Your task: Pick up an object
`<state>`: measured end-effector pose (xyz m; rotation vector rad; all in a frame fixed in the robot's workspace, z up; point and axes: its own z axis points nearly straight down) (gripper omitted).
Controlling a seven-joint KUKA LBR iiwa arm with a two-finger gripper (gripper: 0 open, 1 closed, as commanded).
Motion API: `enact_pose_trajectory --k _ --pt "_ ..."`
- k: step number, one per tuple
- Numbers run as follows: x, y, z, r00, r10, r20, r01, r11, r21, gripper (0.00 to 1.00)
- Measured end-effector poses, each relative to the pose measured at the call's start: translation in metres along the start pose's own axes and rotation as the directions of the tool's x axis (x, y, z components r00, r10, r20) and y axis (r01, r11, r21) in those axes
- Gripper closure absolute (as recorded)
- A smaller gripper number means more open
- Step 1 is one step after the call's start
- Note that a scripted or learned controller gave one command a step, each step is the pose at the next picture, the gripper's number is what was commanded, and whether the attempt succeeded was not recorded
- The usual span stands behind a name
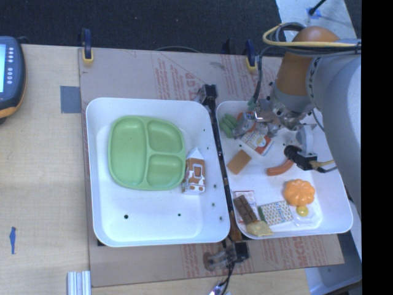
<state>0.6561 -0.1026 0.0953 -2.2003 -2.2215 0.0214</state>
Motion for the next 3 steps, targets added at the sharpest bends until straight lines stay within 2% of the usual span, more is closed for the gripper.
enact_pose_trajectory --k 1,2,3 --pt "-0.008 -0.002 0.001 1.0 0.001 -0.007 -0.001 1.0 0.0 0.0" --pt "0.001 -0.037 -0.001 1.0 0.006 0.006 -0.006 1.0 -0.028 0.0" --pt "-0.003 0.002 0.0 1.0 0.003 0.001 -0.003 1.0 -0.018 0.0"
